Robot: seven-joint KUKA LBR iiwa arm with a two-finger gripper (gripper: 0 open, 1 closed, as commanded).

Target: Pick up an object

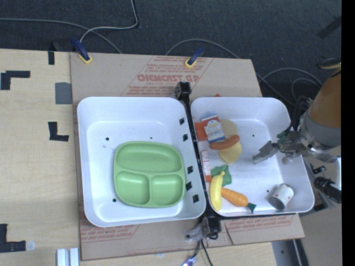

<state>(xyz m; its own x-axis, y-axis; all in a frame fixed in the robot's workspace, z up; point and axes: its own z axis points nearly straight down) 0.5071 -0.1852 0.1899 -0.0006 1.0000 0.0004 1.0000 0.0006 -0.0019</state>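
Grey two-finger gripper [266,153] over right shallow white bin [252,105], reaching in from right edge; finger spread unreadable, nothing visibly held. Small white cylindrical cup [281,195] near front right corner, well apart from gripper. Orange plastic carrot [234,197] beside yellow plastic banana [216,189] along front left. Small red-and-blue carton [214,129] at rear left, red sausage-shaped toy [224,143] just below, pale yellow rounded piece [231,154] beneath. Green three-compartment plastic tray [148,173] in left shallow white bin [91,112].
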